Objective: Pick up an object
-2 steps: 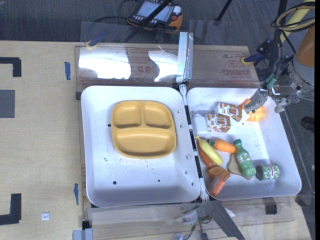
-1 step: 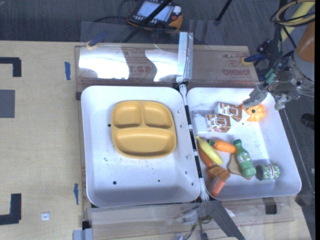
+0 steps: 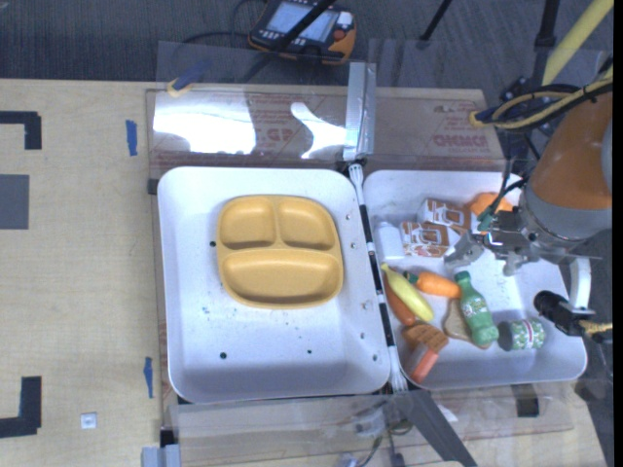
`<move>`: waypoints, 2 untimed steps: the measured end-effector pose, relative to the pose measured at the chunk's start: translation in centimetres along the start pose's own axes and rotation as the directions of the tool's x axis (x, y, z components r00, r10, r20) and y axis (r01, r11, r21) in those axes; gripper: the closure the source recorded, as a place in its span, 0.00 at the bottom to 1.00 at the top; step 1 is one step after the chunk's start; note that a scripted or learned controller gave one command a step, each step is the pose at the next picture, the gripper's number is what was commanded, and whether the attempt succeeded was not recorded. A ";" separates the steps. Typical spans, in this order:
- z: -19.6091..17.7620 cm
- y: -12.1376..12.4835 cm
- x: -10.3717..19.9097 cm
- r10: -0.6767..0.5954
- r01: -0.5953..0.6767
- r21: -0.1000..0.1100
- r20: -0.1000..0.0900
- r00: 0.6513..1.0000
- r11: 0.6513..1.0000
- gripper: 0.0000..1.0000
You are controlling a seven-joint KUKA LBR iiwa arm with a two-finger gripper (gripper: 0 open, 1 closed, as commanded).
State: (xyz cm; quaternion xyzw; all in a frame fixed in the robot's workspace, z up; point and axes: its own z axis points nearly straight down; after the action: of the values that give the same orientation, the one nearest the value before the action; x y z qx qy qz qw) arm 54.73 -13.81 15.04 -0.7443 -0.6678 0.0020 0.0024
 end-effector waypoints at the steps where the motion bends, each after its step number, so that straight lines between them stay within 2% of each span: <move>1: 6.5 -4.2 -1.1 -0.023 0.023 -0.007 -0.001 1.000 1.000 0.00; 2: 5.8 -4.3 -1.2 -0.022 0.022 -0.005 0.000 1.000 1.000 1.00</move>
State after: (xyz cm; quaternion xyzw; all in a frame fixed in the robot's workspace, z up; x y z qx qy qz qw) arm 50.29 -14.50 9.30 -0.7371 -0.6758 0.0003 0.0006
